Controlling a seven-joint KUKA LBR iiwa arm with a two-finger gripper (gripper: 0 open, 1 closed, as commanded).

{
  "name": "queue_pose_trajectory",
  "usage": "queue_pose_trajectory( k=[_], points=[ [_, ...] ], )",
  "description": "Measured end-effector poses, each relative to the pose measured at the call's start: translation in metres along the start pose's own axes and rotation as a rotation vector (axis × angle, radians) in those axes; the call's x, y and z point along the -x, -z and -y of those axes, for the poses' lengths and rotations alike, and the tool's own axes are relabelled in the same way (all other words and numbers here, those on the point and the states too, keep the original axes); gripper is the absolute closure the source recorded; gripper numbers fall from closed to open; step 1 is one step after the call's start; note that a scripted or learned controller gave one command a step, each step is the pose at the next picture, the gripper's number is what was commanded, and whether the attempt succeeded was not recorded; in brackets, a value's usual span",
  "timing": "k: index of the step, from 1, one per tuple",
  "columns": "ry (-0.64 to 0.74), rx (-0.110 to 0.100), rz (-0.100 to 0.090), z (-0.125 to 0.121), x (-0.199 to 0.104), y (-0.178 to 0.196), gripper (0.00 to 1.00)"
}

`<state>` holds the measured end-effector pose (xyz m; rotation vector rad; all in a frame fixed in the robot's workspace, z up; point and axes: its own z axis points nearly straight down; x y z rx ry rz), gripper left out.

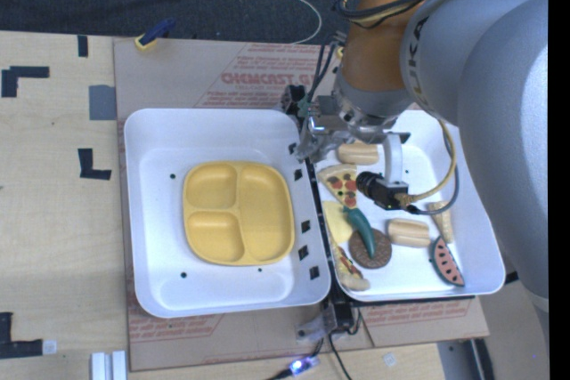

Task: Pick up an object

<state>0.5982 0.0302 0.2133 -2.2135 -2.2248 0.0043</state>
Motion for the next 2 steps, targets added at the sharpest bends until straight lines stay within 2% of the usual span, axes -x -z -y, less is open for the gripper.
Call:
queue_pose_trajectory(
  k=[1, 2],
  points=[
    [-0.003, 0.003, 0.001, -0.0077, 0.0032, 0.0017, 1.00],
    [-0.003, 0.002, 0.000, 0.0004, 0.0093, 0.0082, 1.00]
  ],
)
